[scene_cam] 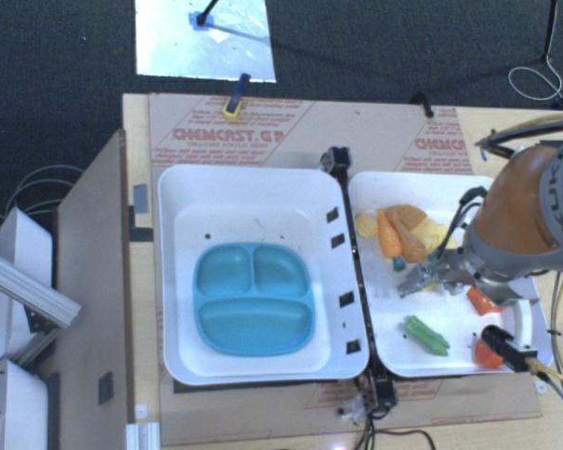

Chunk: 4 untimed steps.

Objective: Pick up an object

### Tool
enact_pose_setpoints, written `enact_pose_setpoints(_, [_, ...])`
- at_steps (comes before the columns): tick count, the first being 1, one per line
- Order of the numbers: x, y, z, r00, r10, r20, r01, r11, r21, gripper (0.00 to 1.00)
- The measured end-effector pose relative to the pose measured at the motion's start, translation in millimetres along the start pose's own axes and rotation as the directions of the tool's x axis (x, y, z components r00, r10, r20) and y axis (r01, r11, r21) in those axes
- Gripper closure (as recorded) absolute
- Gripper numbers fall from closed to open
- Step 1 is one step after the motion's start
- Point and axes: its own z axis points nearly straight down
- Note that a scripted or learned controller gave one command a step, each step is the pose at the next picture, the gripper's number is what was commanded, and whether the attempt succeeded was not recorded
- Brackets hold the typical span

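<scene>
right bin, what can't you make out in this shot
- Claw: small and blurred in the camera view; open or shut, cannot tell.
- Red piece: partly covered by the arm's wrist; identity unclear.
- Pile of orange and yellow items: overlapping each other; the count is unclear.
- Right bin: the arm hides its right side.

The surface point(136, 279), a pale wooden top, is carrying a clear sheet with red lettering point(227, 135), and two shallow white bins are sitting side by side on that sheet. The left bin point(174, 214) is lying toward the middle of the surface, and the right bin point(380, 312) is touching it along a black-clipped seam. A yellow-and-blue clamp point(235, 103) is gripping the sheet's far edge.
</scene>
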Motion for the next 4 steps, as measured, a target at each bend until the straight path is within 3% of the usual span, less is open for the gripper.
enact_pose_setpoints(1, [8,28,18,1.000,-0.004,0.000,0.004,1.000,-0.001,0.00])
enact_pose_setpoints(2, [8,28,8,1.000,-0.003,0.000,0.003,1.000,-0.001,1.00])
enact_pose_setpoints(3, [8,28,8,1.000,-0.003,-0.001,0.003,1.000,-0.001,0.00])
enact_pose_setpoints(4, [9,42,19,1.000,-0.005,-0.003,0.005,1.000,0.007,0.00])
